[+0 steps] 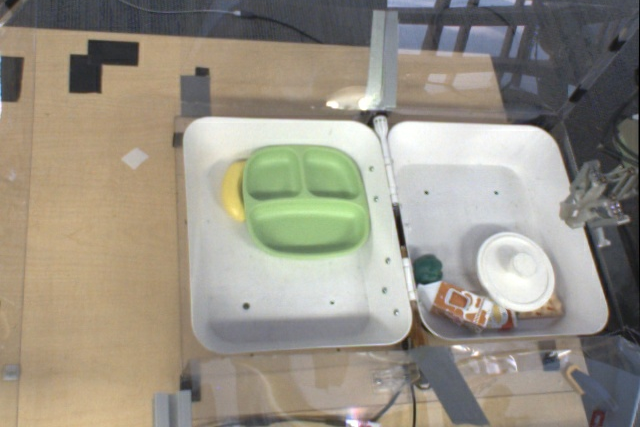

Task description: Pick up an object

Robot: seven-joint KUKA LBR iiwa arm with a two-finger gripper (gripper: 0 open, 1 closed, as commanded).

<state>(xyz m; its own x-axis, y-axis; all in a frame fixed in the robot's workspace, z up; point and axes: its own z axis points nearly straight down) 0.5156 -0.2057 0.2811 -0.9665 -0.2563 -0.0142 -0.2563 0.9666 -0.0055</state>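
At far left of the left bin (280,315), tucked against and partly under the plate's left edge: a yellow object (231,193), banana-like, mostly hidden. Just right of it, in the bin's upper half: a green divided plate (303,200), lying flat, three compartments, all bare. Below it, plain white floor.

Across the divider, in the right bin (470,165), all crowded into the near corner: a small dark green lump (428,267) by the divider; just below and right of it an orange packet (462,307), lying flat along the front wall; above the packet's right end, touching or overlapping it, a white round lidded bowl (515,270).

Farthest right, at the right bin's outer rim: the gripper (590,198), metal, parked clear of every item. Too small and cluttered to tell how wide open; nothing visibly in its hold.

Judged as the opening step: approach not yet made, no target committed. Next move, by the look of it: swing left over the right bin, settle above one item and descend. Green lump likely the easiest, being small and standing apart; packet awkward, being flat against the wall; bowl probably too broad.
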